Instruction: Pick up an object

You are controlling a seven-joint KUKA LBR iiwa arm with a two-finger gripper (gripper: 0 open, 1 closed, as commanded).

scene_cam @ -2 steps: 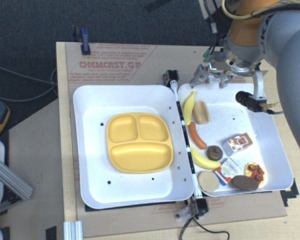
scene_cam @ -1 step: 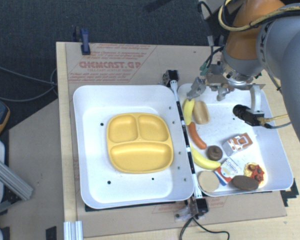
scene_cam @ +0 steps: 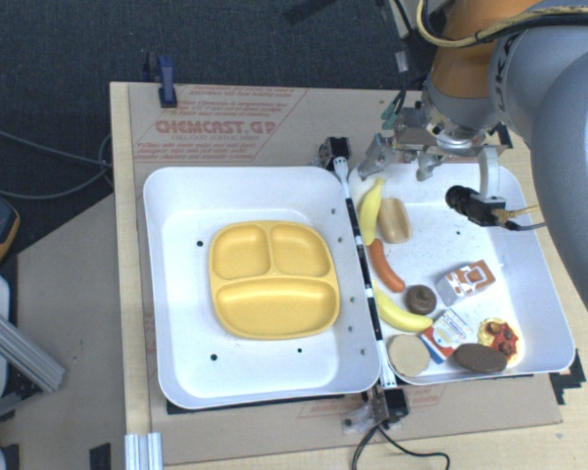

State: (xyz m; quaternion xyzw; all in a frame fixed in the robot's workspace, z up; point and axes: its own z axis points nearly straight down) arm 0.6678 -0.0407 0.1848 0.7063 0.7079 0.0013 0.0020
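Note:
My gripper hangs over the far left corner of the right bin, open, with bare bin floor showing between its fingers. Just below it lie a yellow banana and a tan bread roll. Further toward the front are a red sausage, a second banana, a brown donut, a small orange-and-white carton, a white packet, a tan disc, a dark brown lump and a red-yellow food piece.
The left bin holds a yellow divided plate. A black part with a cable hangs from the wrist over the right bin's far side. The grey arm covers the upper right. A blue clamp sits at the board's far left.

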